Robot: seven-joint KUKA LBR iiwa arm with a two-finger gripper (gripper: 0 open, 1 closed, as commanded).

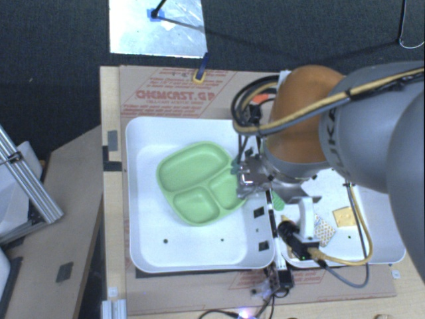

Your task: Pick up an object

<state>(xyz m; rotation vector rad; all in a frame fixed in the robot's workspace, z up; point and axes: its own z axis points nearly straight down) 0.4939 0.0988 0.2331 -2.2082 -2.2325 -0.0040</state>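
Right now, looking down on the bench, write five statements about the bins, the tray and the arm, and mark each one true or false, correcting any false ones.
1. A green divided tray lies in the left bin. True.
2. The tray has one single compartment. False: it has three.
3. The arm reaches in from the right of the view. True.
4. The tray is red. False: it is light green.
5. A small yellow square piece lies in the right bin. True.

gripper [243, 178] at green tray's [196, 181] right rim | left bin [143, 178]
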